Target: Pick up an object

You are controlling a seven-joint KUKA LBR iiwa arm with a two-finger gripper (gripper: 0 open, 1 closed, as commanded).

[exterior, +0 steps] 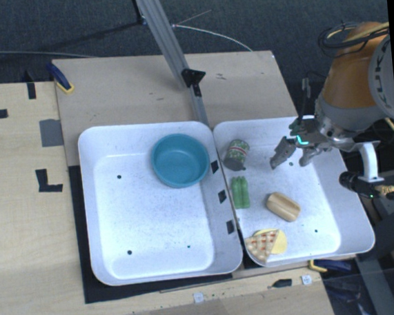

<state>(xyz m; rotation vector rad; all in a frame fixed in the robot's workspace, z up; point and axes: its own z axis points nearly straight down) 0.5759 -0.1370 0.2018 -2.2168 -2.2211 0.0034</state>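
One round blue bowl (180, 160), smooth and glossy, sits in the upper part of the left white bin (112, 217). The right bin (342, 229) holds four pieces: a grey-green rounded lump (236, 154), a green block (240, 192), a tan bread-like roll (283, 206) and a yellow checked wedge (265, 244). The gripper (293, 156) hangs spread wide above the right bin's upper middle, holding nothing. No writing is legible.

Desk (128, 91): carries two bins side by side.
Left bin (110, 196): bowl (180, 160) in its far right corner.
Right bin (342, 222): can (236, 154) far left; tube (240, 192) just in front of it; roll (283, 206) right of the tube; waffle (265, 244) at the near edge.
Pincer (297, 156): over the right bin's far part, right of the can.
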